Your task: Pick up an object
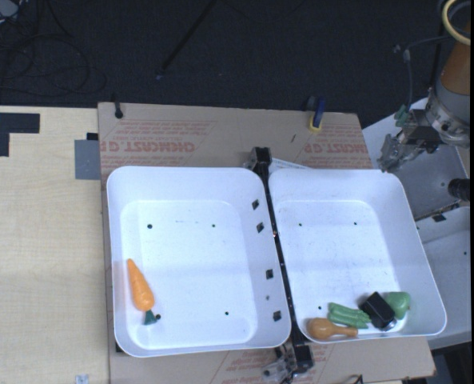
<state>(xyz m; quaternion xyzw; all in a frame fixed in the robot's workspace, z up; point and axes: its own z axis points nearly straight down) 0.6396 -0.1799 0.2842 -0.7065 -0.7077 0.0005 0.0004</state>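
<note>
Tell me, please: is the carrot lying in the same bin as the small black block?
No, the carrot lies in the left bin, while the black block lies in the right bin.

The grey robot arm with its orange band (460, 66) is cut off by the right and upper edges, so only its wrist end shows. Its pincer (392, 154), beside the far right corner of the right-hand shallow white plastic bin (416, 230), is small and blurred; whether its fingers are apart cannot be told. In that bin's near corner, a small black block (378, 309) overlaps a green rounded plastic item (398, 302), hiding part of it, and the long green pod-shaped item (347, 315) covers part of the tan pear-shaped item (330, 329). The light wooden desk (37, 278) runs past the left and bottom edges.
</note>
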